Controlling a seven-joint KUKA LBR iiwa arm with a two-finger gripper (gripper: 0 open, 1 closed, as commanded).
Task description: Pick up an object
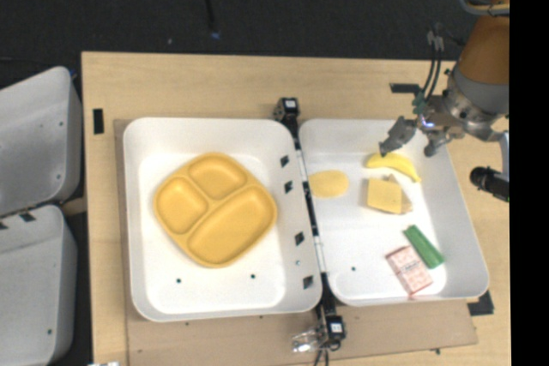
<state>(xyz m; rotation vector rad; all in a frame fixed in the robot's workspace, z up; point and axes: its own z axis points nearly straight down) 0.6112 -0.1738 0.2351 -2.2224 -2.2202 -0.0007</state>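
Note:
My gripper (418,139) hangs over the back of the right bin (360,261), its two fingers spread open just above a yellow banana (396,164). Nothing sits between the fingers. In the same bin lie a round yellow disc (328,183), a yellow cheese-like block (385,195), a green bar (424,246) and a small red-and-white packet (408,269). The left bin (146,287) holds a yellow divided plate (215,207).
The arm's grey wrist with its orange band (485,56) comes in from the upper right. A black clip (286,108) sits at the back between the bins, another fitting (319,337) at the front. White panels (34,210) stand to the left of the bench.

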